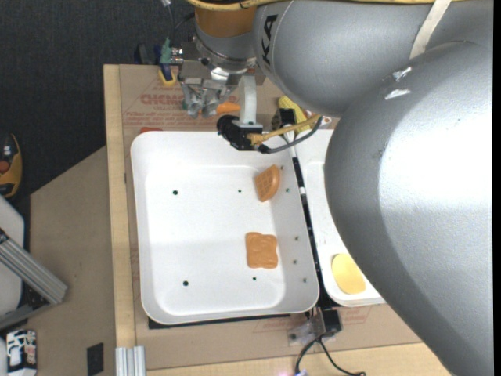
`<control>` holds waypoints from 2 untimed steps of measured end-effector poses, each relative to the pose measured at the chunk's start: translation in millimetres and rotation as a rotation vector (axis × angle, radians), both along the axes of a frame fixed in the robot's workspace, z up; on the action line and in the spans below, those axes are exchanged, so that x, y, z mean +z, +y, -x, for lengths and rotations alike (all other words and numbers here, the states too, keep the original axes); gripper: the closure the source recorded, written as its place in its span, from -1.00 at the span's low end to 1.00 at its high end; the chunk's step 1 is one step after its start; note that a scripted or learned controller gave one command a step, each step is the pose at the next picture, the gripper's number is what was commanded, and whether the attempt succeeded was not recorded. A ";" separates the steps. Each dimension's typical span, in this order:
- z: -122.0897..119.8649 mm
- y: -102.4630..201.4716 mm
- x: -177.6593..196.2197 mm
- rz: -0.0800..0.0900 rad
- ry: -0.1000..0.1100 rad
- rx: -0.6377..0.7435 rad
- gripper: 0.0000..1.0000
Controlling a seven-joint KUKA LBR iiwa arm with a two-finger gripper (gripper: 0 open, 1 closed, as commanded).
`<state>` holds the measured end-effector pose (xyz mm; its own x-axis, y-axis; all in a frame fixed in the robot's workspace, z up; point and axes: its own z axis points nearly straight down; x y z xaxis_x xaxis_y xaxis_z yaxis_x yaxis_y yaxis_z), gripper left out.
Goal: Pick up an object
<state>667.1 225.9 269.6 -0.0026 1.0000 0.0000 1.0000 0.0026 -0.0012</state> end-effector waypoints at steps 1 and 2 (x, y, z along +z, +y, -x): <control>98.4 -0.7 -59.3 0.002 0.012 -0.002 1.00; 14.0 -2.3 -32.2 -0.001 -0.009 -0.003 1.00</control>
<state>653.0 223.6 237.4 0.0003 1.0000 0.0007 1.0000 -0.0004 0.0077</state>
